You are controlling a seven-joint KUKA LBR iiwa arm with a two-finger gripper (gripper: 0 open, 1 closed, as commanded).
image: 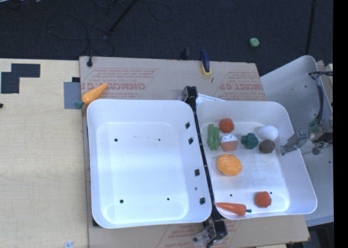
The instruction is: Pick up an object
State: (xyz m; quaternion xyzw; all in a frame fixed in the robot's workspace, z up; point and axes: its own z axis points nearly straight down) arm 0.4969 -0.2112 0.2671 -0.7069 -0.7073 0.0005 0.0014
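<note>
The right bin (293, 187) holds several toy foods. Among them are a green pickle (212, 136), a red tomato (227, 125), a cupcake (229, 142), a dark green broccoli (249, 141), a white egg (267, 132) and a brown round piece (266, 146). Nearer the front lie a yellow-orange pepper (229, 165), a small red fruit (262, 199) and a red-orange carrot (232, 208). My gripper (291, 144) sits low at that bin's right rim, just right of the brown piece and the egg, with nothing seen in it.
The left bin (109, 203) adjoins the right one along a black hinge strip (197, 154). An orange carrot (93, 93) lies on the cardboard behind the left bin. A blue and yellow clamp (205, 62) stands at the cardboard's back edge.
</note>
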